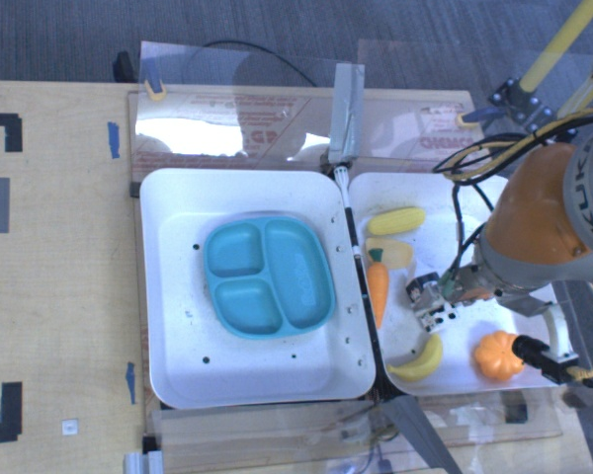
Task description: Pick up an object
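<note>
Nothing picked yet, as far as you can see here. Every candidate sits on the floor of the right bin: carrot along the left wall with a pale block just beside its top end, yellow piece above that, banana near the front edge, orange pumpkin at front right.

The tool hangs over the middle of that bin — between carrot and pumpkin, just above the banana. Nothing visible between its fingers; open or clenched, can't tell, too small and cluttered with cables.

Left bin holds a blue divided plate, well apart from the tool.

My read: you're at approach stage. Closing on something and lifting are both left — banana or carrot look nearest.
</note>
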{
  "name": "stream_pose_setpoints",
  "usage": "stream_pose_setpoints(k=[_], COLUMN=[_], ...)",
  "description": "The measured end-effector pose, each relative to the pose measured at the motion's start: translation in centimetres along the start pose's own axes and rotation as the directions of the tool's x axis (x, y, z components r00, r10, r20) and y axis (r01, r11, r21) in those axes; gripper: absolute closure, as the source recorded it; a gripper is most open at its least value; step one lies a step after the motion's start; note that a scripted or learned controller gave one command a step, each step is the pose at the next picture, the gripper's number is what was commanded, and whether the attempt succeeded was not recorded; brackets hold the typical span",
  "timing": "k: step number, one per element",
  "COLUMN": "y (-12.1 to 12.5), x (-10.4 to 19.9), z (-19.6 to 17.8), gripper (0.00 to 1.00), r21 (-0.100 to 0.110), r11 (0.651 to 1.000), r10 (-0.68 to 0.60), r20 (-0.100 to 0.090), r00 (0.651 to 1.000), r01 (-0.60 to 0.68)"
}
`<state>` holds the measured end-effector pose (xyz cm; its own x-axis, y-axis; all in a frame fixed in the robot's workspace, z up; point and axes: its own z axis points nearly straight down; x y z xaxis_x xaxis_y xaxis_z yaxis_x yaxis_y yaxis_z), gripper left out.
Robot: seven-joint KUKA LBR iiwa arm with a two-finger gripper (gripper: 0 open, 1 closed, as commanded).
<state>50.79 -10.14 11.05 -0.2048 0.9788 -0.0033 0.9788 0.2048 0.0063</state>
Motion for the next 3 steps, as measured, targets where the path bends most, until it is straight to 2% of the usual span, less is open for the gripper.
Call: stream_pose_setpoints(k=[1, 2, 3], y=[-2.9, -0.1, 4.7], x=[-1.7, 3.4, 6.4], z=[-4.8, -10.2, -7.2], gripper=[1.0, 1.0, 1.0], r21=[0.001, -0.001, 0.007], r11=[0.998, 1.0, 0.978], r10=[-0.069, -0.015, 0.208], r20=[0.0, -0.003, -0.001], r00=[0.998, 1.0, 0.978], r01=[0.069, 0.015, -0.208])
